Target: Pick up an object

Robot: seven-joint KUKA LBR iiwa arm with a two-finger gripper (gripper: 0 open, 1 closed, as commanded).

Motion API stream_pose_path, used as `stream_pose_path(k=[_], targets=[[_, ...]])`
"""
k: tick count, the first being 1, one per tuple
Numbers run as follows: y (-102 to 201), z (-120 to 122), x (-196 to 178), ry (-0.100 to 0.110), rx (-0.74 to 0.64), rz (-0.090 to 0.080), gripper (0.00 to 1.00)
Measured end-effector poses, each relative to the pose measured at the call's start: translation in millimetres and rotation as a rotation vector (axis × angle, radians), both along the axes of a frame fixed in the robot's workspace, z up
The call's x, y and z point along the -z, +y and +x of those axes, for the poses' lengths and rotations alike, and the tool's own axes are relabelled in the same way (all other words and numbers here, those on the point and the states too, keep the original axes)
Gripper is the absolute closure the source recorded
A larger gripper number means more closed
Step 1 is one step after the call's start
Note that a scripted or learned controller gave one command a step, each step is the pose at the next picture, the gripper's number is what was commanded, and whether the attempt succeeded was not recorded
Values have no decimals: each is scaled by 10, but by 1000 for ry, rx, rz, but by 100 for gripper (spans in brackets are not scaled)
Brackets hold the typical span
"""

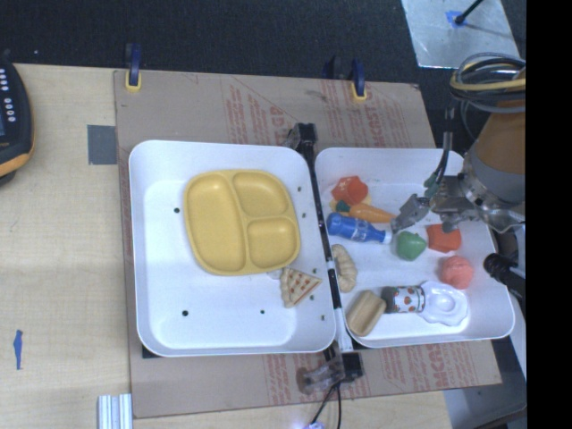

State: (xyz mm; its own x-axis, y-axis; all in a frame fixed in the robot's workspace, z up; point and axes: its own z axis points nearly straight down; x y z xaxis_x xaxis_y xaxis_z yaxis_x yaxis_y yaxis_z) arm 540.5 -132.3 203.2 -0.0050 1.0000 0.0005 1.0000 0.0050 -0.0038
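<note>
1. The tabletop (63, 239) carries a brown cardboard sheet (223, 105), and on it two shallow white bins sit side by side — the left bin (161, 329) and the right bin (384, 164).
2. The left bin holds a yellow divided plate (241, 220), tilted a little, with three compartments. Just below its lower right corner lies a waffle-patterned wedge (299, 285), close to the wall shared with the other bin.
3. The arm (500, 150) reaches in from the right, its orange band above the wrist. The pincer (416, 211) hangs over the middle of the right bin, fingers pointing left and down; how far apart they stand I cannot tell, and nothing is seen between them.
4. Just below the pincer tip sits a green round piece (410, 245). To its right is a red block (444, 238), partly under the wrist.
5. Left of the pincer lie a red pepper-like piece (349, 189), an orange carrot (371, 212) and a blue bottle (355, 230) — stacked closely from top to bottom.
6. Lower in the right bin: a pink ball (456, 271), a white fried-egg shape (444, 306), a small dark-topped bottle (404, 298), a tan bread roll (365, 312) and a pale croissant-like piece (344, 267) by the left wall.
</note>
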Motion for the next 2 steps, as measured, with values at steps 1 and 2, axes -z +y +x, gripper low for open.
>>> stream_pose_path(k=[1, 2], targets=[[-243, -684, 1160, 6, 5, 1, 0], [-821, -18, 1103, -8, 1, -5, 0]])
